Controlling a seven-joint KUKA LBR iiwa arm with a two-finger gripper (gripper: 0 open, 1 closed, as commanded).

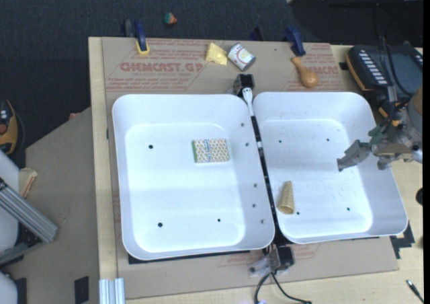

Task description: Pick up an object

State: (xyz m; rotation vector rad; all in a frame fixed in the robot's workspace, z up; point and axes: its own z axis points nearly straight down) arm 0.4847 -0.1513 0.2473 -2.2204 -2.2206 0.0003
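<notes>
The jaws (351, 158) are seen at the right of the frame, over the right bin (322, 111); whether they are wide or narrow cannot be told. Nothing is held. The cone (287, 197), lower left in that bin, should be approached squarely across its narrow width.

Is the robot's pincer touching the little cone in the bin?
Apart. The camera view shows bare white bin floor between the pincer and the cone.
</notes>
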